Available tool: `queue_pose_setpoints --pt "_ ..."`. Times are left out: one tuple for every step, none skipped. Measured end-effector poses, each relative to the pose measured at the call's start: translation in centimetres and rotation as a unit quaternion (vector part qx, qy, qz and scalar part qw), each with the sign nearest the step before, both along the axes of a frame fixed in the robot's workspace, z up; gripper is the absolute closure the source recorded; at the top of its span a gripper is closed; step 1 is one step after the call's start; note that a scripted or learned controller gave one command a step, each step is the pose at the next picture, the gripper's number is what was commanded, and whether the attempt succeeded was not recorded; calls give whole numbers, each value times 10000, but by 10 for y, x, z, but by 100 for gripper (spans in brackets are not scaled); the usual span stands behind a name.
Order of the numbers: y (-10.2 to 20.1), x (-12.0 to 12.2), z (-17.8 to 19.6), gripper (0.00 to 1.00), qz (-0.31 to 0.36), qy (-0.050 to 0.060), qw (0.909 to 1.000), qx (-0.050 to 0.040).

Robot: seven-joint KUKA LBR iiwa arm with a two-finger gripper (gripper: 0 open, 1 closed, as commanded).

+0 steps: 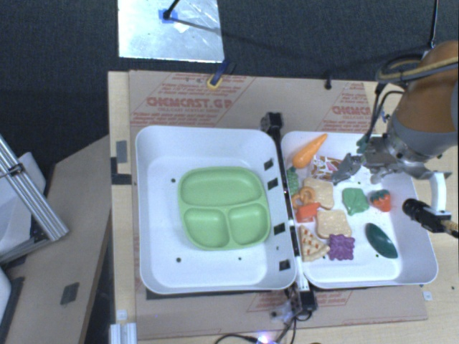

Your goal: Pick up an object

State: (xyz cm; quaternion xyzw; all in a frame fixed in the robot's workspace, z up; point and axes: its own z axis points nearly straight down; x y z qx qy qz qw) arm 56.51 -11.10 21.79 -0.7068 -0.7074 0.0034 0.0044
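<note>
- Claw [351, 165] hangs over the right bin [423, 267], among the toy food; whether it is released or clenched I cannot tell, and nothing shows in its grip.
- Nearest pieces: green block [353, 200] just below it, printed piece [325, 166] beside it, carrot [310, 150] farther left.
- Best move, I judge: centre on one isolated piece, then descend straight.
- Arm [423, 113] is cut off at the right edge.

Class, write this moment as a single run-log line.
end effector: above right bin, nothing seen held | nearest: carrot, green toy | left bin: green tray
</note>
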Motion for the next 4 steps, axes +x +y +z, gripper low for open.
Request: queue_pose_setpoints --pt "0 3 6 0 11 -60 10000 -9" --pt "1 12 -50 0 4 -40 10000 -3" --pt "3 4 -109 0 1 -39 10000 -2" --pt "5 8 -129 0 6 -88 10000 15"
